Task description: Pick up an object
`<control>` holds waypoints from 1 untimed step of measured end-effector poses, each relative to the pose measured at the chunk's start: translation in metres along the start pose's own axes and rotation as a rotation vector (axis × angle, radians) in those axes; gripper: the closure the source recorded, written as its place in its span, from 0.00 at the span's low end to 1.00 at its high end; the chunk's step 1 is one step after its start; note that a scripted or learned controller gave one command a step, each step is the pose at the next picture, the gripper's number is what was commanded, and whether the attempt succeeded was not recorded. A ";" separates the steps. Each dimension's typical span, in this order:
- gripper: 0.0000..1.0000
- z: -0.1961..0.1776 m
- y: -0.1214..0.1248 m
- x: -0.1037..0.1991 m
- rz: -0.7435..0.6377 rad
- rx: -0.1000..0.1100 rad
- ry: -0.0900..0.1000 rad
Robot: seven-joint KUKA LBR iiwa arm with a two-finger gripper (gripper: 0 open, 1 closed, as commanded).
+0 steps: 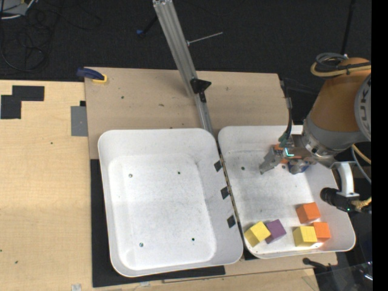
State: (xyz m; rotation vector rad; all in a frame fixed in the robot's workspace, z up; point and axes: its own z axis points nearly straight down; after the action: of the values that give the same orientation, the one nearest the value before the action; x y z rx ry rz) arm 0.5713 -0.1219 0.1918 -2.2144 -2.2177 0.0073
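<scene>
Nearest the camera, five small blocks sit along the front of my right white plastic bin [254,144]: a yellow cube [257,233] touching a purple cube [276,229], then a second yellow cube [305,236] pressed against a small orange cube [322,230], with a larger orange cube [308,212] just behind that pair. All of them rest on the bin floor. My tool [270,161] hangs over the middle of this same bin, well apart from the blocks and toward the back; its dark tip points left and down, with nothing in it, and I cannot tell how it is set. My left white plastic bin [115,147] lies just beside the right one on the pale wooden worktop [42,180]. Behind the bins, a grey aluminium rail [179,47] rises at a slant.
</scene>
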 end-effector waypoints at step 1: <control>0.00 -0.003 0.001 -0.001 0.003 -0.005 -0.001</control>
State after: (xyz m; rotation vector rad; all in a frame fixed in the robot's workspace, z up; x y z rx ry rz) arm 0.5721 -0.1233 0.1944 -2.2209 -2.2177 0.0026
